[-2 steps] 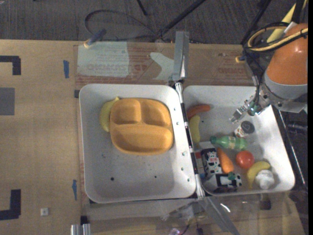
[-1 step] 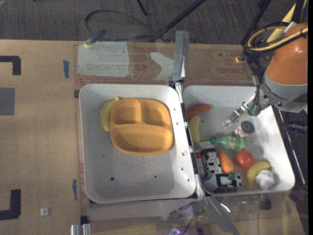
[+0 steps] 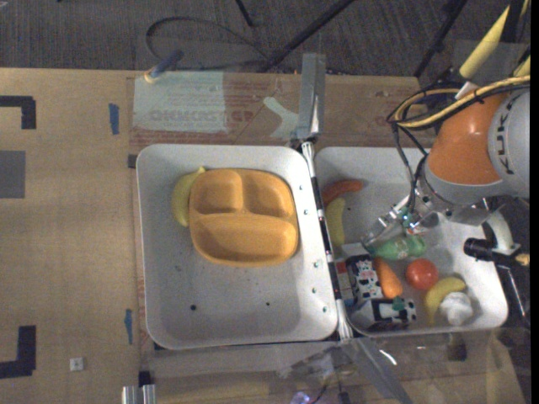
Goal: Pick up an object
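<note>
We see a green object (image 3: pixel 402 247) lying near the middle of the right bin (image 3: pixel 493 314), and the gripper (image 3: pixel 389 228) sits right at its upper-left edge — whether the claw is open, closed or gripping it, we cannot tell. Just below the green object lie a carrot (image 3: pixel 388 278) and a tomato (image 3: pixel 421 273). Beside the carrot stands a black-and-white carton (image 3: pixel 361 278), with a second one (image 3: pixel 394 310) lower down. A banana (image 3: pixel 444 291) and a white object (image 3: pixel 456 308) sit at the bin's lower right. In the left bin (image 3: pixel 160 251) we see an orange tray (image 3: pixel 243 215) covering most of a yellow object (image 3: pixel 182 199).
</note>
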`<state>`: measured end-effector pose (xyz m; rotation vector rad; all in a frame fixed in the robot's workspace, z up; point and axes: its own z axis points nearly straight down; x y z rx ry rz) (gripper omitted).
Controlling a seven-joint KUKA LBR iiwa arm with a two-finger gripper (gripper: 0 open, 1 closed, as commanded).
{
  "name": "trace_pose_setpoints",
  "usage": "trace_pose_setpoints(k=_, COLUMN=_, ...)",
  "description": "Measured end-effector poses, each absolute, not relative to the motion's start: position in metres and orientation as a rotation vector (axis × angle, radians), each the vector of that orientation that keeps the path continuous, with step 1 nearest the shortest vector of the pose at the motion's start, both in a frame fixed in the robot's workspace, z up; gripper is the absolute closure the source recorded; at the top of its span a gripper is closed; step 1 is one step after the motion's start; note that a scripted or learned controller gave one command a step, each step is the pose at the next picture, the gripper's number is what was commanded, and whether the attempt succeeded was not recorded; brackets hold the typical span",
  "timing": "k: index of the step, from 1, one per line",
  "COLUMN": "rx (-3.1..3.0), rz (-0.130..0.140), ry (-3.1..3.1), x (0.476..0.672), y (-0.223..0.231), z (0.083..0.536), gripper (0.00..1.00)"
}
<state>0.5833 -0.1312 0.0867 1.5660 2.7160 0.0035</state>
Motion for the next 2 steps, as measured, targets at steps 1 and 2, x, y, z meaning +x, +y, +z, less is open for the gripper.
trace_pose_setpoints(k=1, rx=1.669, rz=-0.009, ry=2.669, x=0.665, y=-0.110, z=0.086, gripper=0.00)
trace_pose_setpoints(k=2, rx=1.699, rz=0.000, ry=2.642, x=0.622, y=-0.182, z=0.086, gripper=0.00)
